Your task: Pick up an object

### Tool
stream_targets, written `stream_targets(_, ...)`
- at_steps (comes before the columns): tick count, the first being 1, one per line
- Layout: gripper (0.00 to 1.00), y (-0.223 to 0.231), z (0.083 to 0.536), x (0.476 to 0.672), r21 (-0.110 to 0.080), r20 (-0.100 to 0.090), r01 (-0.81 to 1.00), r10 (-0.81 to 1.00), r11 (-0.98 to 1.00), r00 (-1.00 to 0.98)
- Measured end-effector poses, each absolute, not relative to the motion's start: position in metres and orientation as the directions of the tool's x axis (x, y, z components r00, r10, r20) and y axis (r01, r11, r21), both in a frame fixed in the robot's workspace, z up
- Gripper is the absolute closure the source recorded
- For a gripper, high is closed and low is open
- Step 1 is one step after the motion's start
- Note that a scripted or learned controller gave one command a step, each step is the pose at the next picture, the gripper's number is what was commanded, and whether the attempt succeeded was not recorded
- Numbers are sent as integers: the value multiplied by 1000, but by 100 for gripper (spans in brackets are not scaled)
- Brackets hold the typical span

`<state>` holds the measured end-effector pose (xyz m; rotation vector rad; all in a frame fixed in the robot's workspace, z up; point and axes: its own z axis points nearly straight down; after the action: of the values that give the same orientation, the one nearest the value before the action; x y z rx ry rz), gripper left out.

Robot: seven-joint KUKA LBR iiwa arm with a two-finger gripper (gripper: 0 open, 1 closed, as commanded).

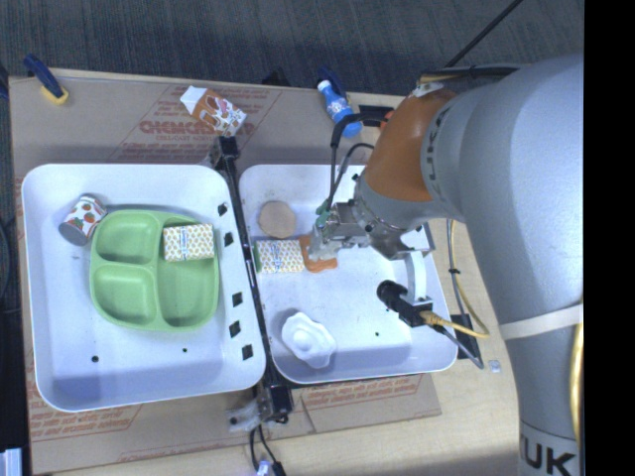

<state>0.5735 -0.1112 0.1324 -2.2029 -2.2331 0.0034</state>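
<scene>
Hovering low in the right bin (369,303), claw (325,238) sits right over an orange piece (319,262), just beside a green packet (281,257). Can't tell if the claw is open or closed. Tan disc (278,218) lies near the packet, white lump (307,338) well apart.

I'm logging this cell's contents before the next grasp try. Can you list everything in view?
Left bin: one, white, on the cardboard.
Right bin: one, white, beside it.
Cardboard: one sheet, brown, under both bins.
Plate: one, green, divided, left bin.
Cup: one, white with red pattern, on its side, left bin's far corner.
Packets: three, yellow-green; on the plate, in the right bin, behind the bins.
Disc: one, tan, right bin.
Orange piece: one, right bin, below the gripper.
Lump: one, white, right bin's near side.
Clamps: two, blue, bench's far edge.
Arm: one, grey with orange band.
Gripper: one, over the right bin.
</scene>
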Motion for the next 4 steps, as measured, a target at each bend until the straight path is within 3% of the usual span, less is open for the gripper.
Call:
stream_targets(1,0,-111,132,573,-5,2,1000,1000,14,-14)
stream_targets(2,0,-108,91,501,-6,2,1000,1000,7,-7)
stream_targets(3,100,-108,101,502,-6,1,1000,1000,13,-13)
stream_targets(4,100,-77,216,477,0,1,1000,1000,6,-6)
